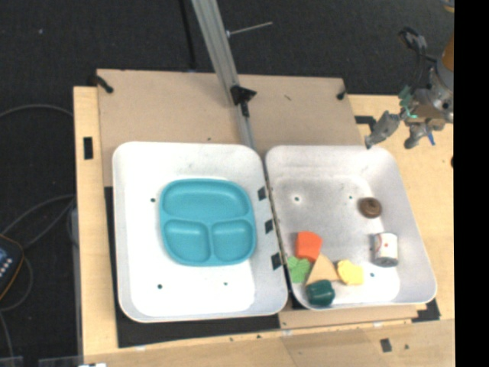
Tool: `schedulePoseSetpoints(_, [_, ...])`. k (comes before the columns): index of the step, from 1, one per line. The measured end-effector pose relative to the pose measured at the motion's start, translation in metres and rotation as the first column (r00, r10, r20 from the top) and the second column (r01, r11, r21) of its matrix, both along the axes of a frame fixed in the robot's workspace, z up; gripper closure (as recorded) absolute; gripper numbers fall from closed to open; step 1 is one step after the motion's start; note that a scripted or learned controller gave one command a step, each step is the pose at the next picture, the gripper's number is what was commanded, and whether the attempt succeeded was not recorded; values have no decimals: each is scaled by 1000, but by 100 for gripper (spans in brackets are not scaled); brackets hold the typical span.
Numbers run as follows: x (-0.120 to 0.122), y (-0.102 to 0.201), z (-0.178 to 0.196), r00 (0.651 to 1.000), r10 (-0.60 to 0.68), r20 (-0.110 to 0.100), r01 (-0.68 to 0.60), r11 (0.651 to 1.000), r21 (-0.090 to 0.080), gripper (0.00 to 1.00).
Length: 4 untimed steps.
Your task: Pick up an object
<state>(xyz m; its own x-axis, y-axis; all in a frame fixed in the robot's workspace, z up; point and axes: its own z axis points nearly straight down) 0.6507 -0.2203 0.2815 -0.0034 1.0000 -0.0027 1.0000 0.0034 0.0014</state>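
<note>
Six small objects (336, 262) clustered in right bin (336, 174), none clearly elongated

The bench (321, 342) is viewed from one fixed camera set high above, tilted down at a slant. Both white bins (137, 228) are taken in whole, the arm entering at two o'clock.
</note>
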Motion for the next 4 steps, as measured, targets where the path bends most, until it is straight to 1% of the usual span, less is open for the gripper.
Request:
schedulePoseSetpoints(1, [0,0,0,1000,1,-1,-1,1000,-1,0])
schedulePoseSetpoints(2, [-1,8,-54,1000,0,-5,0,1000,1,0])
schedulePoseSetpoints(3, [0,10,-117,1000,1,-6,-1,1000,2,0])
schedulePoseSetpoints(4, [-9,6,-175,1000,-3,-6,3,1000,1,0])
